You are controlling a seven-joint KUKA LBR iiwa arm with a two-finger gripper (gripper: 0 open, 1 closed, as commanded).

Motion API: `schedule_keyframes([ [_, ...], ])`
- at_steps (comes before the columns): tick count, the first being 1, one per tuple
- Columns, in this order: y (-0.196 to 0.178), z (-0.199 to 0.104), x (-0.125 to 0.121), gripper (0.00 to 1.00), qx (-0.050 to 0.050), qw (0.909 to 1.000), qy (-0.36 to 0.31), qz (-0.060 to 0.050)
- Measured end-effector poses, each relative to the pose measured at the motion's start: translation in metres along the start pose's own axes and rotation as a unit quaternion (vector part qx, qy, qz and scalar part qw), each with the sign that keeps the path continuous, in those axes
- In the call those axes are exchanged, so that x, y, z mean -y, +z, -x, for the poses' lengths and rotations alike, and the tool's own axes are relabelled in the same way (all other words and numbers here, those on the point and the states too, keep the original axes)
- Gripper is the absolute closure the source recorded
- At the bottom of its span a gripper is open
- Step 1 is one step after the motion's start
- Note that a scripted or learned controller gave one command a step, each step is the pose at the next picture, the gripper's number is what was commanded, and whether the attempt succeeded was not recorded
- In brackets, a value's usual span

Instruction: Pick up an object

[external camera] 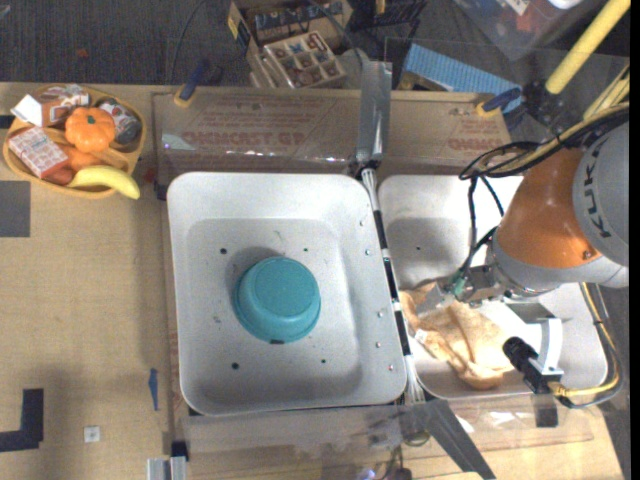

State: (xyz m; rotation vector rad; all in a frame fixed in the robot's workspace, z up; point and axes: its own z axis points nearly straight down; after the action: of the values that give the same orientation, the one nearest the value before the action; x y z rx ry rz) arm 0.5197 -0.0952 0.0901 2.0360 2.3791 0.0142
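- The grey arm, with its orange band, reaches in from the right and hangs low over the right bin
- The gripper sits at the left end of the wrist, just above the upper left part of a tan crumpled cloth; it looks very close to the fabric or touching it, but the wrist hides the contact
- From this angle there is no judging whether the gripper is spread or pressed together, and nothing can be seen pinched in it
- The tan crumpled cloth lies in the near half of the right bin, bunched up, stretching from the bin's left wall toward its middle; its left edge lies against the wall shared with the other bin
- The far half of the right bin shows bare white floor
- The left bin holds a teal bowl, upside down, near the middle of the floor and well apart from every wall
- Both bins stand side by side on the tabletop, their inner rims touching
- A flat brown cardboard sheet lies behind the bins
- At the far left corner of the tabletop stands a yellow dish of toy food, with a banana on its near edge and an orange pumpkin in the middle
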Motion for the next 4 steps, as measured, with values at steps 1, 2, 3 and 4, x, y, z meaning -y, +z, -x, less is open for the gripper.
schedule_keyframes([
  [1, -0.009, 0.001, -0.001, 1.0, -0.001, 1.0, 0.002, 0.001],
  [2, -0.011, 0.016, 0.015, 1.0, 0.0, 0.9963, 0.086, -0.006],
  [3, -0.093, -0.024, -0.008, 1.0, -0.001, 0.9997, -0.026, -0.006],
  [4, -0.094, -0.024, -0.008, 0.0, -0.001, 0.9997, -0.025, -0.006],
])
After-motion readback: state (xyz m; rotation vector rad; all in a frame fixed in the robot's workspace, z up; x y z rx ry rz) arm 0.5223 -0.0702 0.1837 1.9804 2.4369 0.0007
